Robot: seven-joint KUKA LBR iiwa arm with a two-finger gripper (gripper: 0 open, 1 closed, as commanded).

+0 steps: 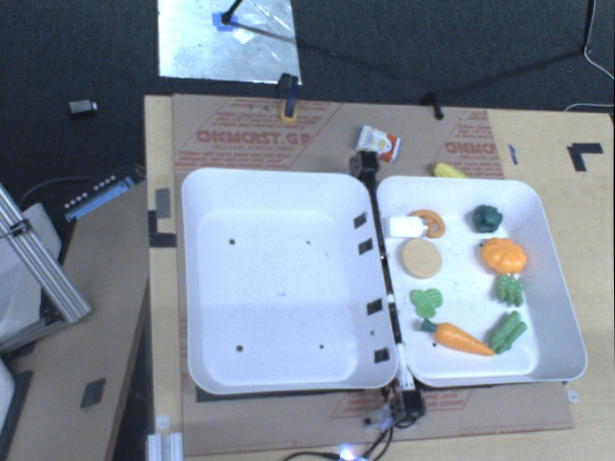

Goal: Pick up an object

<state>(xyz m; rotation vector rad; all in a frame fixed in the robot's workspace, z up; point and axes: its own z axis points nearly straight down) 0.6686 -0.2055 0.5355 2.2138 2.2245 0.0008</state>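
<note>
Carrot at lower right looks light, hard, slick: pinch its thick end; hand's state, can't tell.

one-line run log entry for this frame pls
phase: pre-pick | right bin: carrot, orange pumpkin, tan disc, other toy food | outside bins: yellow piece

"chemcast gp" on cardboard sheet
</note>
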